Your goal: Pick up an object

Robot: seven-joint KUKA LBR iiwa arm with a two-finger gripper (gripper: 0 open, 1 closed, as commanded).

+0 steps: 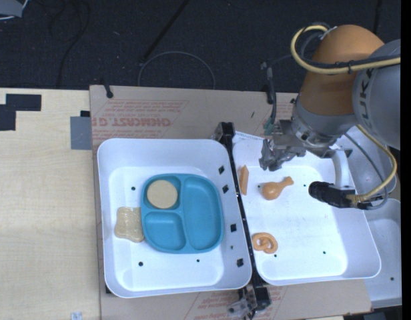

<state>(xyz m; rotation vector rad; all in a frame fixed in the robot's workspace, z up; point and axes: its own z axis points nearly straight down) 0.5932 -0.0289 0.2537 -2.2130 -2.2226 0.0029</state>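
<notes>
My pincer (275, 157) hangs over the upper part of the right bin (352, 259), right of the frame's centre. It is dark and small against the white floor, and I cannot tell whether it is released or clenched; nothing can be made out in its grip. My arm (339, 65) comes in from the upper right and covers the bin's far right corner.

Just below the pincer lies a tan drumstick (276, 189), thick end to the left, apart from the pincer. To its left, close to the divider between the bins, sits a short orange stick (243, 179), standing lengthwise up the frame. Lower in the same bin lies a small pretzel (264, 243), well apart from both.

The left bin (119, 159) holds a blue divided plate (202, 212) with a round beige biscuit (161, 193) in its upper left compartment. A pale, lumpy slice (129, 224) touches the plate's left edge; what it is I cannot say.

Both bins rest on a cardboard sheet (159, 109) on the pale tabletop (39, 199); its printing is reversed and hard to read.
</notes>
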